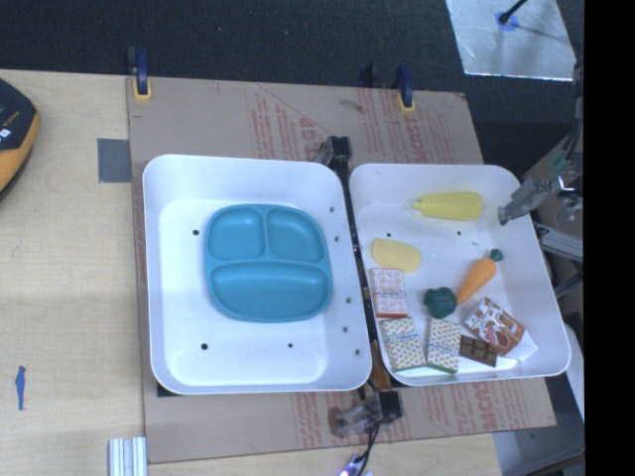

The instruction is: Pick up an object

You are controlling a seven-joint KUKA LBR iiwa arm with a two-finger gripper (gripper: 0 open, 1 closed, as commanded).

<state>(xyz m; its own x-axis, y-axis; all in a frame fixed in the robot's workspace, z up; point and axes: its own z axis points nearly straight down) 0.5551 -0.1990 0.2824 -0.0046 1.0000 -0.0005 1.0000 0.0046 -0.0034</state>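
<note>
End effector (518, 206) at right bin's (552, 296) far right rim, partly cut off; finger state indiscernible. Carrot (476, 277) lay near.

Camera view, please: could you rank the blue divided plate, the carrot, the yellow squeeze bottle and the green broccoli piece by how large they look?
Largest to smallest:
1. Blue divided plate, by far the largest.
2. Yellow squeeze bottle.
3. Carrot, close to the bottle in length but slimmer, so that order is unsure.
4. Green broccoli piece, smallest.
</note>
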